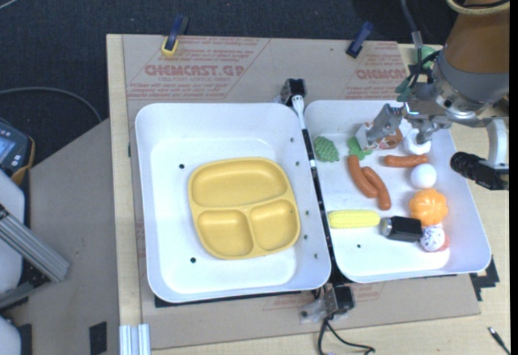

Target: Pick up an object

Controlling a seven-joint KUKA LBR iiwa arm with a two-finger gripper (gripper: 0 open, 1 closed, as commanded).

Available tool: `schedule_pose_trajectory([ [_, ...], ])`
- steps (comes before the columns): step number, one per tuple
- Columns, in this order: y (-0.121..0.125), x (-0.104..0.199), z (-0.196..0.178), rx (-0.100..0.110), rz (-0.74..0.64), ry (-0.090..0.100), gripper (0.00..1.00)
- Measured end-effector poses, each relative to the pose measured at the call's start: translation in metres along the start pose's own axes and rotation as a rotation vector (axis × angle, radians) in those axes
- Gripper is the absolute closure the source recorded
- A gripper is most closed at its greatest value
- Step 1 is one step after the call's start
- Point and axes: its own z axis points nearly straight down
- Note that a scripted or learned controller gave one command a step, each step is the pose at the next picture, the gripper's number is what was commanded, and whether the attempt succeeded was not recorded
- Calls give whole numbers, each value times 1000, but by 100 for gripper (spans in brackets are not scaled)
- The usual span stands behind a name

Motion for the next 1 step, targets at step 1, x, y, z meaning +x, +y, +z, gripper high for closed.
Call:
schedule_pose_trajectory([
  [1,2,0,-7,-14,-3,-2,0],
])
